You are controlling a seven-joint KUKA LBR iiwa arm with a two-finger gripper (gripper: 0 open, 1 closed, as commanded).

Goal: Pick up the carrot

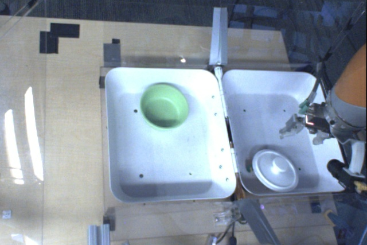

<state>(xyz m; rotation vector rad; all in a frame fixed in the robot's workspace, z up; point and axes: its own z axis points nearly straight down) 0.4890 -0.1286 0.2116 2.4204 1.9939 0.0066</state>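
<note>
My gripper [293,125] hangs over the right side of the right bin [258,89], at the end of the grey arm with its orange band [352,86] coming in from the right edge. It sits just above and right of a white bowl [276,169]. A small reddish spot shows on the wrist body behind it; what it is I cannot tell.
A green bowl [164,105] stands upright in the upper middle of the left bin [120,175]. The white bowl rests near the right bin's front wall. A metal divider post [219,37] rises behind the joint between the two bins.
</note>
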